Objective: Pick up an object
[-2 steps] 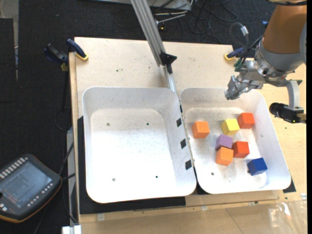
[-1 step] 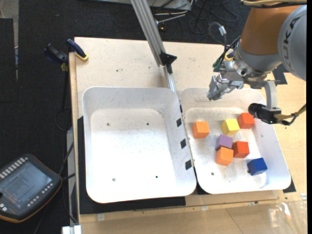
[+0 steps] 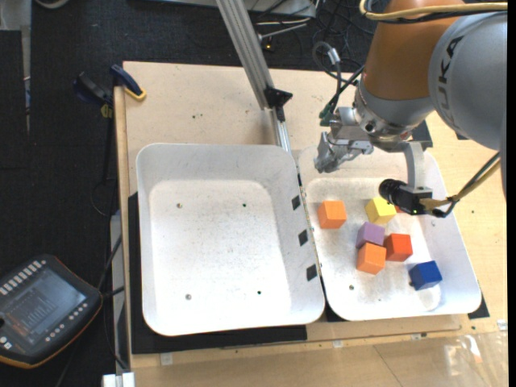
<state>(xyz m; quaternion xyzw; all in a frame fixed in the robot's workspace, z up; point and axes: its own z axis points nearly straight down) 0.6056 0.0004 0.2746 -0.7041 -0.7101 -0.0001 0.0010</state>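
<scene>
Several small cubes lie in the right bin [image 3: 463, 293]: an orange one [image 3: 331, 214] nearest the left wall, a yellow one [image 3: 380, 210], a purple one [image 3: 372, 234], a second orange one [image 3: 371, 257], a red-orange one [image 3: 398, 247] and a blue one [image 3: 425, 275] at the front right. My gripper [image 3: 330, 160] hangs over the bin's far left corner, above and behind the first orange cube and apart from every cube. It carries nothing that I can see.
The left bin [image 3: 161, 176] sits beside the right one. A slanted aluminium pole [image 3: 250, 47] ends at the bins' far edge. A black fitting with cable [image 3: 403, 196] hangs by the yellow cube. A clamp [image 3: 121, 83] and a teach pendant [image 3: 40, 305] lie left.
</scene>
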